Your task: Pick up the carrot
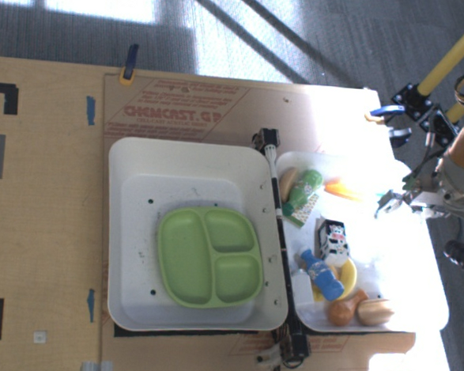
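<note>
On the cardboard-covered bench (pixel 39 231), the left bin (pixel 138 174) holds a green divided plate (pixel 209 256) with three compartments, lying flat in the middle of the bin floor. Just right of the black divider between the bins, the right bin (pixel 416 273) holds a cluster of things: a tan oblong item (pixel 287 182) at the upper left corner, touching a green packet (pixel 303 195) that lies tilted beside it; below these a small black-and-white carton (pixel 333 240), a blue bottle (pixel 322 277) lying on its side, a banana (pixel 347 278) just right of the bottle, and at the near edge an onion-like bulb (pixel 340 312) touching a bread roll (pixel 374 311). The carrot (pixel 341 190) lies in the upper part of the right bin, just right of the green packet, in glare that washes out its outline. Farther right, the gripper (pixel 388 203) hangs over the bright right side of the bin, well apart from the carrot; its fingers look slightly spread with nothing between them.
</note>
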Controlling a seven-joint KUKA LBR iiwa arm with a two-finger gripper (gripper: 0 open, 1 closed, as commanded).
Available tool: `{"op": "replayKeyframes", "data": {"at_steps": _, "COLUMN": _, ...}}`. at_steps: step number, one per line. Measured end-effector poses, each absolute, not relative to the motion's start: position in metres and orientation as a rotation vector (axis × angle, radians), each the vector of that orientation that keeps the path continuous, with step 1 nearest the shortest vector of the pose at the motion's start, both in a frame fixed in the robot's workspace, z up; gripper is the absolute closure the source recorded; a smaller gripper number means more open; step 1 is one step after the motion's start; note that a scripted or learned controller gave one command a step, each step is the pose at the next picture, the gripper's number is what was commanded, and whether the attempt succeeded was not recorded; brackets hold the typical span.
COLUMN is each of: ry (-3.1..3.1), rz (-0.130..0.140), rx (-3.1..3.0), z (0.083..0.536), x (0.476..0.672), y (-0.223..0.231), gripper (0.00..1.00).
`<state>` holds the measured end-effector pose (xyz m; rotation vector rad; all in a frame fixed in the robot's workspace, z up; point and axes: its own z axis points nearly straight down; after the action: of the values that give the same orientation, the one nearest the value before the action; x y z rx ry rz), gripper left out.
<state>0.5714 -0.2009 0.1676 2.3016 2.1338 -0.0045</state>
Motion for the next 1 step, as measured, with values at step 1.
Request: {"op": "replayKeyframes", "data": {"at_steps": 1, "ry": 1.934, "rz": 0.001, "rx": 2.472, "z": 0.1689, "x": 0.6475, "y": -0.2099, "gripper": 0.00}}
